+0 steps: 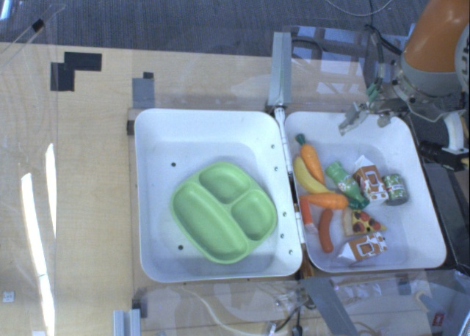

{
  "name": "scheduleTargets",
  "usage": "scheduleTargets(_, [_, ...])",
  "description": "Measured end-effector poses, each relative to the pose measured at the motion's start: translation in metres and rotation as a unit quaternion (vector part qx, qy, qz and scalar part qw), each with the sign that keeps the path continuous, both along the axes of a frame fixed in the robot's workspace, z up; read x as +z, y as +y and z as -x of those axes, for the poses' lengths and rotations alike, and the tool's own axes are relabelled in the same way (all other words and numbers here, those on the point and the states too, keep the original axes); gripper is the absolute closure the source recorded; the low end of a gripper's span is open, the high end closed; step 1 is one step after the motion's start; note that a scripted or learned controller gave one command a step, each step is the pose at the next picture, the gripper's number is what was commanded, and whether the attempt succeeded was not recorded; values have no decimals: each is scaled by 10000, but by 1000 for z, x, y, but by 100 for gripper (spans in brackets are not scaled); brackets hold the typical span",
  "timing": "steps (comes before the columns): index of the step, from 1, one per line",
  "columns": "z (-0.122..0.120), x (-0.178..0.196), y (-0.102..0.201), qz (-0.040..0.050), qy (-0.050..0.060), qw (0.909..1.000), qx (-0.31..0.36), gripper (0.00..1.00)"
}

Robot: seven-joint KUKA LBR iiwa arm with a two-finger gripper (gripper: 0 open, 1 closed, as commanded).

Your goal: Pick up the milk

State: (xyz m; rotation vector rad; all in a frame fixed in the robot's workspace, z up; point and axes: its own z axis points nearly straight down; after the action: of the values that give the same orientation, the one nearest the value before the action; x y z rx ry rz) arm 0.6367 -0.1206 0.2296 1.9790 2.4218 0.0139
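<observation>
My jaws [361, 113] hung over right bin's [429, 254] far rim, open, gripping nothing. Milk carton [370, 183] lay untouched among toy food. Whole pick remained.

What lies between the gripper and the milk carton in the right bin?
In the camera view, bare white bin floor separates the gripper from the milk carton.
</observation>
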Motion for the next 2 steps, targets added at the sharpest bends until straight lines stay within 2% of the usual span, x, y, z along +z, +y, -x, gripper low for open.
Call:
scheduleTargets(1, [99, -15, -45, 8, 45, 9974, 714, 0])
scheduleTargets(2, [84, -121, -52, -19, -42, 9997, 250, 0])
